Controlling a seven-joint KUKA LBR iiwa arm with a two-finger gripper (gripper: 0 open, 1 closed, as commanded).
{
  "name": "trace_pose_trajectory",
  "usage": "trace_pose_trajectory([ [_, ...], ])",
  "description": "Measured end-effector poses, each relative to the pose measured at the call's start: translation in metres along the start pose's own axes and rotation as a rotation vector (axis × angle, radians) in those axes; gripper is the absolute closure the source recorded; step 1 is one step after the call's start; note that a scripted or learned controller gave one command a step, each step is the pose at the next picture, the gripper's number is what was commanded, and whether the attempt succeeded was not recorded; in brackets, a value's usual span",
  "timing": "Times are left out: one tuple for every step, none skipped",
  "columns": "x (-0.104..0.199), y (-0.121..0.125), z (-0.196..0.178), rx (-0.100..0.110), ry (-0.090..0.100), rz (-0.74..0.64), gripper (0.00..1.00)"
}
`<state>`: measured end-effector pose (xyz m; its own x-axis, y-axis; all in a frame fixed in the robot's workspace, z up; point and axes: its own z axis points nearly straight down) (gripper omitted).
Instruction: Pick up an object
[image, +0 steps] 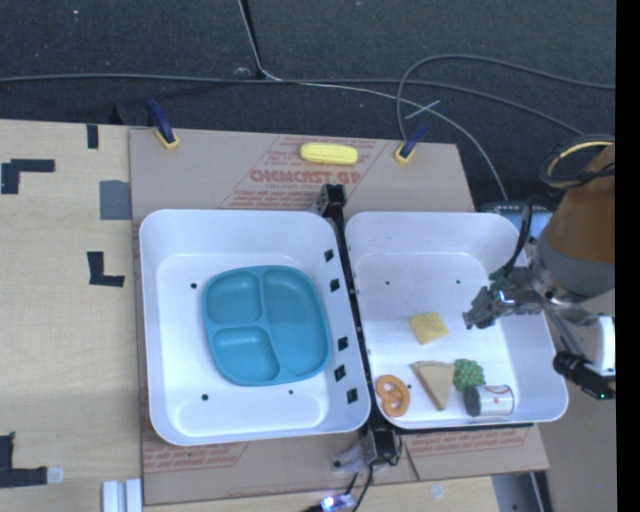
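End effector (480, 310): grip unclear, over right bin (440, 232) | right bin: pretzel (392, 394), broccoli (467, 374) | left bin (170, 300): blue plate (266, 325)

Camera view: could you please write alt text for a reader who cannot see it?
A grey robot arm's gripper hovers over the right white bin, near a yellow cheese piece, a pretzel, a sandwich wedge, green broccoli and a small can. The left white bin holds a blue divided plate.

A blue divided plate (267, 325) is seen in the left bin (160, 300); a pretzel (392, 394), broccoli (467, 374) and can (489, 400) are seen in the right bin (420, 240), the tool (480, 311) poised above.
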<state>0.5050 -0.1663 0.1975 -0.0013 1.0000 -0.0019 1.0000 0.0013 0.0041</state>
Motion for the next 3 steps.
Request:
trace_pose_trajectory([
  [-0.007, -0.007, -0.053, -0.001, 0.0, 0.001, 1.0],
  [-0.007, -0.006, -0.063, 0.003, 0.001, 0.001, 1.0],
  [0.038, 0.015, -0.066, 0.004, 0.003, -0.005, 1.0],
])
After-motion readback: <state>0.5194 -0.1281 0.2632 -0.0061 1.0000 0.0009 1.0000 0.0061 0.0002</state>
